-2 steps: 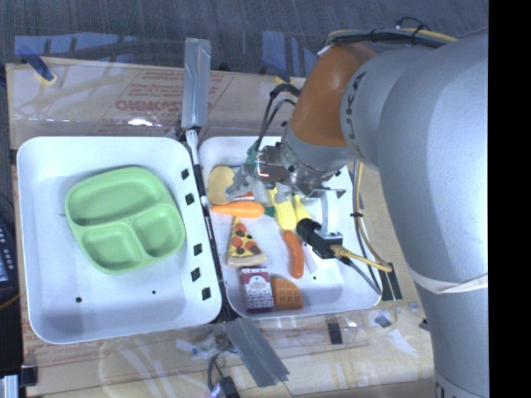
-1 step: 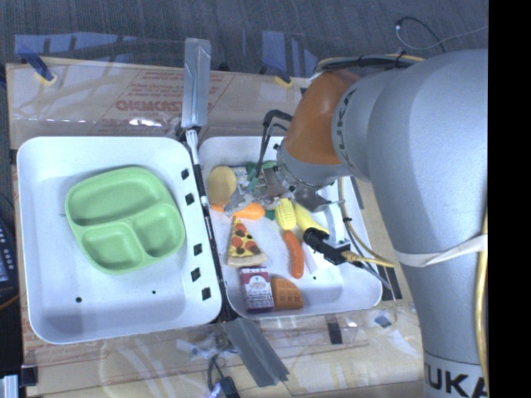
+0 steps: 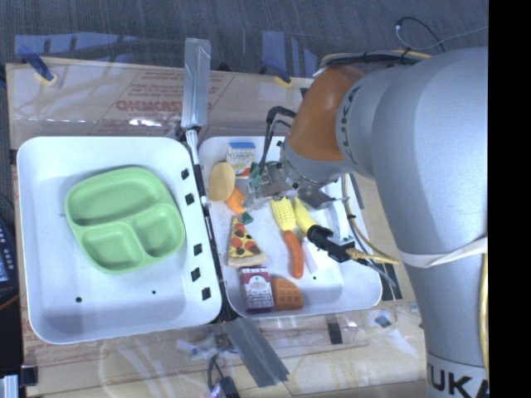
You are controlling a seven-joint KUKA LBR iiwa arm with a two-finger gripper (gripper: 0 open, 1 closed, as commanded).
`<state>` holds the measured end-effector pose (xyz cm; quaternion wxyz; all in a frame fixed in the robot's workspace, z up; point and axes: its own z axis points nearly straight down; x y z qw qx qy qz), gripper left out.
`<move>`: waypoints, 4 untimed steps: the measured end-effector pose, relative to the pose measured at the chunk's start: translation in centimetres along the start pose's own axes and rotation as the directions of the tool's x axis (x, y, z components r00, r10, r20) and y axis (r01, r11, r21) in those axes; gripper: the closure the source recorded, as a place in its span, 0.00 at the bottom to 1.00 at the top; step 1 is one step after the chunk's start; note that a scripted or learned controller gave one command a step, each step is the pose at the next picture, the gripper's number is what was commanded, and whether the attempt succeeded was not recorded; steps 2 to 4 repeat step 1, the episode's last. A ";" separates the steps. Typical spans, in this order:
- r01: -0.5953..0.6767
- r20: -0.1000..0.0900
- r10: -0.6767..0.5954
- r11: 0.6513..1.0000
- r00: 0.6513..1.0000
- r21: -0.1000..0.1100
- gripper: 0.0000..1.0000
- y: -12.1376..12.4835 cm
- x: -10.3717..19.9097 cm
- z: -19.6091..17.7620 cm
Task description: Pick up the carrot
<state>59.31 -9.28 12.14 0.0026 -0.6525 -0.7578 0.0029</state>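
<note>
Our big grey arm (image 3: 415,164) fills the right side. We see its gripper (image 3: 264,181) low over the right bin (image 3: 365,293), near an orange bit (image 3: 236,201). We cannot tell what it has. We see the carrot (image 3: 294,254) lying beside the corn (image 3: 284,214) and pizza slice (image 3: 243,243).

Dark grey carpet floor (image 3: 124,2) lies behind the wooden bench (image 3: 99,94).
</note>
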 end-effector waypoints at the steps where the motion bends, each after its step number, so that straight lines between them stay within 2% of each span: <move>1: 0.000 0.000 0.000 1.000 1.000 0.000 0.00 0.0 0.0 0.0; 4: 0.000 0.000 0.000 1.000 1.000 0.000 0.00 0.0 0.0 0.0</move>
